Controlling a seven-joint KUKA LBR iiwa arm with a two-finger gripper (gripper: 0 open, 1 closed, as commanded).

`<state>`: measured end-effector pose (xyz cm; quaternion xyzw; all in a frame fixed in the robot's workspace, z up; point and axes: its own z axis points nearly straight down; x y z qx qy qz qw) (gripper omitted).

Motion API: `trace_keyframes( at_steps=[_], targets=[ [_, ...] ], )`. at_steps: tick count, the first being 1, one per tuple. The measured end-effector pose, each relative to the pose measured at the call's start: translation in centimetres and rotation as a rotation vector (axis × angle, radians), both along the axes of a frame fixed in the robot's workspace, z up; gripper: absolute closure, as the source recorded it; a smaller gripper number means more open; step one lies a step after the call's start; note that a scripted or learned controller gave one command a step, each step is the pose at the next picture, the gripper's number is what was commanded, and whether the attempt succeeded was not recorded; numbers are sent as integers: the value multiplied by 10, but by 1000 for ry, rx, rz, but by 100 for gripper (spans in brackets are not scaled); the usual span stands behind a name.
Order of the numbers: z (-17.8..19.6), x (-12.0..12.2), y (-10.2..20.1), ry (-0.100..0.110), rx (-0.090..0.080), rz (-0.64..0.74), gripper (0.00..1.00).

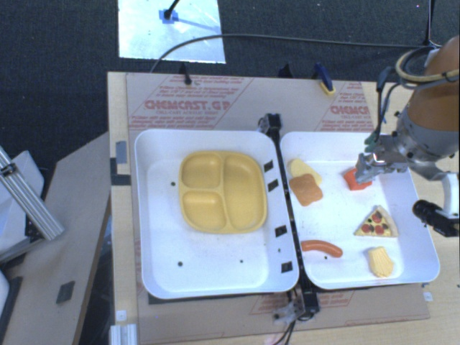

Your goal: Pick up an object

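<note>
The worktop [215,95] carries two shallow white bins side by side. The left bin [154,214] holds a yellow divided plate [219,191], lying flat near its centre with three compartments. The right bin [410,214] holds the smaller items. The arm [431,99] enters from the right, and its end effector [368,165] is lowered over the far right part of the right bin, directly above a red-orange block [357,181]. The end effector hides the upper part of the block; whether its fingers are spread or pressed together cannot be told, and no grip on the block can be confirmed. At the left of this bin, a brown toast-like piece [307,190] lies against a pale yellow piece [298,167] just beyond it. A pizza slice [376,223] lies toward the right. A red sausage [321,248] lies near the front edge, left of centre. A pale yellow corn-like piece [381,261] lies in the near right corner, just in front of the pizza slice.
</note>
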<state>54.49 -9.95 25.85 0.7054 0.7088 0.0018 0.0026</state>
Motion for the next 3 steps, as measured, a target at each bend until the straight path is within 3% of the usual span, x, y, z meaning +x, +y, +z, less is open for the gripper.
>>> trace_keyframes(
  at_steps=[3],
  targets=[
    [-25,-22,166,6,4,7,100]
  ],
)
